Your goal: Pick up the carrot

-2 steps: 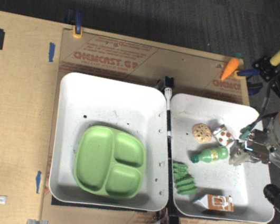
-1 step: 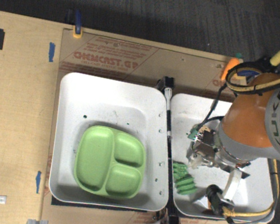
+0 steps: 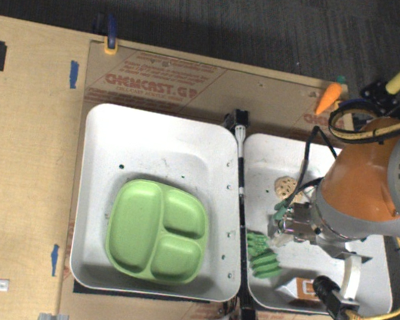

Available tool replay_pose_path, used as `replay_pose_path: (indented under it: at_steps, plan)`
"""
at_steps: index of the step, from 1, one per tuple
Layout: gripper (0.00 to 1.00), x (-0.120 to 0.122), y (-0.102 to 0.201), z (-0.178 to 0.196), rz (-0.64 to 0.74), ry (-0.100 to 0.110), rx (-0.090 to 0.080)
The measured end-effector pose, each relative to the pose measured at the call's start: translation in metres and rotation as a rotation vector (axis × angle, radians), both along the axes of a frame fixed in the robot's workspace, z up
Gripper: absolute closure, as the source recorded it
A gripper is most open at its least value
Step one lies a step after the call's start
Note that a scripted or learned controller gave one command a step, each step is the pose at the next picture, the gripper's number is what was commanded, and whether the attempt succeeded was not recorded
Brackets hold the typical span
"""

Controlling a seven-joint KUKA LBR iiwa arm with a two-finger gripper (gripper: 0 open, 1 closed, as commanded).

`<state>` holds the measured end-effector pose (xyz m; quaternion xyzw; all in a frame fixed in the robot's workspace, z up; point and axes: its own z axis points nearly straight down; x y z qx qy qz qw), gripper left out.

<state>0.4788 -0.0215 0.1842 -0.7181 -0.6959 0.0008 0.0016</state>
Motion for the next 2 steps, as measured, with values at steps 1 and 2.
replay_pose_path:
  at_steps: [1, 2]
  plan:
    - [1.0, 0.001, 0.0, 0.01, -0.001, -0.003, 0.0]
    - [1.0, 0.0, -0.02, 0.0, 0.215, -0.001, 0.0]
